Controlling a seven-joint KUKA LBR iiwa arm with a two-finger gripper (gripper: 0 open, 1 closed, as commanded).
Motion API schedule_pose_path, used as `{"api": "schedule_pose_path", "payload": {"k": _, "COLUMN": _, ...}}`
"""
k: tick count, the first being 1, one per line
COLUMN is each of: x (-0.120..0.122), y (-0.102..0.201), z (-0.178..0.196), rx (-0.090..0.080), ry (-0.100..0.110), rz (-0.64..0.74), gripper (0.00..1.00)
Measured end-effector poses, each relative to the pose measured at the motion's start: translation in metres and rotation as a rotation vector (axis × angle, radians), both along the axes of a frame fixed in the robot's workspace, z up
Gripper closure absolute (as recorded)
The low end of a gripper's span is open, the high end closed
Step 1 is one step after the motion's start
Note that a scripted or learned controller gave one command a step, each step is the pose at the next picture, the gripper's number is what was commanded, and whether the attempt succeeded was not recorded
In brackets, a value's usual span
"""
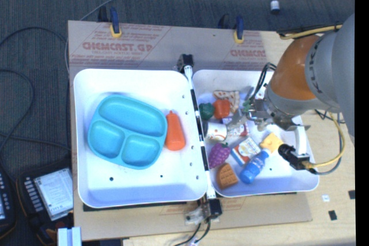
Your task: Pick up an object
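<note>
My gripper (245, 115) reaches down into the right bin (288, 184), over the clutter near its middle. Around it lie an orange-red toy (222, 108), a green piece (206, 110), a purple grape bunch (219, 154), a brown bread piece (226, 176), a blue bottle (253, 167), a yellow block (271, 141) and a red-and-white packet (248, 148). The arm's grey and orange body covers the bin's upper right part.
The left bin (92, 181) holds a blue divided tray (130, 131) and an orange carrot-like toy (174, 131) beside it. A black divider clamp (185, 61) sits between the bins. Cables run over the carpet at left; a yellow cable (328, 164) loops off the wrist.
</note>
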State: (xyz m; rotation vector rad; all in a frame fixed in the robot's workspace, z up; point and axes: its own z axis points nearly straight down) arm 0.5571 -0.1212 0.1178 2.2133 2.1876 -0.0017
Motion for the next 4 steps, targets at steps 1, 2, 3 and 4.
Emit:
{"api": "schedule_pose_path", "payload": {"k": 1, "x": 0.021, "y": 0.013, "z": -0.014, "rx": 0.019, "ry": 0.02, "rz": 0.011, "gripper": 0.0}}
{"api": "schedule_pose_path", "payload": {"k": 2, "x": 0.021, "y": 0.013, "z": -0.004, "rx": 0.019, "ry": 0.02, "rz": 0.011, "gripper": 1.0}}
{"api": "schedule_pose_path", "payload": {"k": 3, "x": 0.021, "y": 0.013, "z": -0.004, "rx": 0.019, "ry": 0.02, "rz": 0.011, "gripper": 0.0}}
{"api": "schedule_pose_path", "payload": {"k": 4, "x": -0.046, "y": 0.02, "z": -0.029, "rx": 0.018, "ry": 0.008, "rz": 0.012, "gripper": 0.0}}
